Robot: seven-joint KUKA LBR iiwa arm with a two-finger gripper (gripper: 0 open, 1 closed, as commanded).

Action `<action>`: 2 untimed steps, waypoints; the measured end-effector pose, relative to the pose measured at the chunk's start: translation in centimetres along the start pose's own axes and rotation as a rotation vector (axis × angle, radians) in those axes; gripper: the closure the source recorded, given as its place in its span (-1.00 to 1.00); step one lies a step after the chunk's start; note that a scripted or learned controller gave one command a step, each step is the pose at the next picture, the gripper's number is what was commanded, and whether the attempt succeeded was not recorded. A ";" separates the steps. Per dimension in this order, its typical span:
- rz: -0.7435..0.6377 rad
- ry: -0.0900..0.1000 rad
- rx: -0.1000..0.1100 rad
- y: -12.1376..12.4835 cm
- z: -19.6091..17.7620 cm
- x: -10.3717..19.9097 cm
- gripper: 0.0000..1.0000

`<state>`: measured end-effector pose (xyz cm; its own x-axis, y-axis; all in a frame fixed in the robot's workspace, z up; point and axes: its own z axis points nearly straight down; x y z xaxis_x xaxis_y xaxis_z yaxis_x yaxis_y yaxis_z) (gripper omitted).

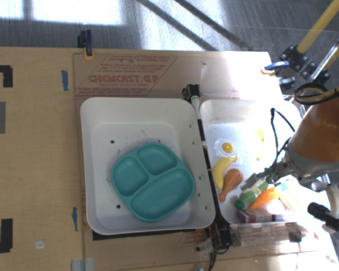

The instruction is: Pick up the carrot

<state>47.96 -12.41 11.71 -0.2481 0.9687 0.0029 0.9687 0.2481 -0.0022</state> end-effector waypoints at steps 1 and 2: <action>-0.060 -0.003 -0.013 -0.7 2.7 -4.5 -1.00; -0.054 -0.015 -0.027 -0.3 1.5 -4.7 1.00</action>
<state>48.86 -17.07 10.17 -0.2996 0.9540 -0.0130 0.9537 0.2999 0.0246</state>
